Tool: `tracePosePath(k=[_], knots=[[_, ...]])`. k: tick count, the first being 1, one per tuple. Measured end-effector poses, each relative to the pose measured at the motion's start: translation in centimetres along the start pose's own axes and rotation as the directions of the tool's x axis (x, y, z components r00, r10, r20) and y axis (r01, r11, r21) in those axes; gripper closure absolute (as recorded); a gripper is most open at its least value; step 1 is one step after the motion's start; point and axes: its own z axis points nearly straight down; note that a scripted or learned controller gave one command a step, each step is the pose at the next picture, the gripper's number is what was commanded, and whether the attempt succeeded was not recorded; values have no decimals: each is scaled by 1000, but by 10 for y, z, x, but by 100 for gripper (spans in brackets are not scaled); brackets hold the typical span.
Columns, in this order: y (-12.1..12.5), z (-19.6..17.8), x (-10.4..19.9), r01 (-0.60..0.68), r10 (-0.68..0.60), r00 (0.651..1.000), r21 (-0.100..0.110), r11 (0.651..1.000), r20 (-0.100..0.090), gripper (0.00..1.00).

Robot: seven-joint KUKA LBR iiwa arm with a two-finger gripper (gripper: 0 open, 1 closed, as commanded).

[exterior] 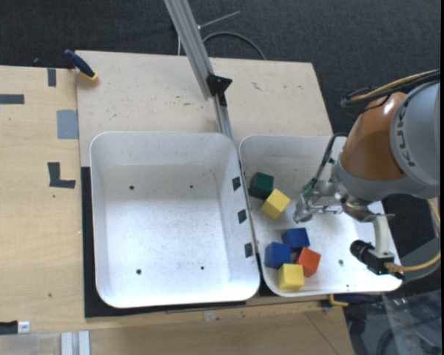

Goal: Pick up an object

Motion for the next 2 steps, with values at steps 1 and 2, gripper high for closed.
tracePosePath(k=[1,2], knots=[[-5,-60,5,0,0,1000,-8,1000,2,100],[-8,-104,9,0,0,1000,-8,1000,2,100]])
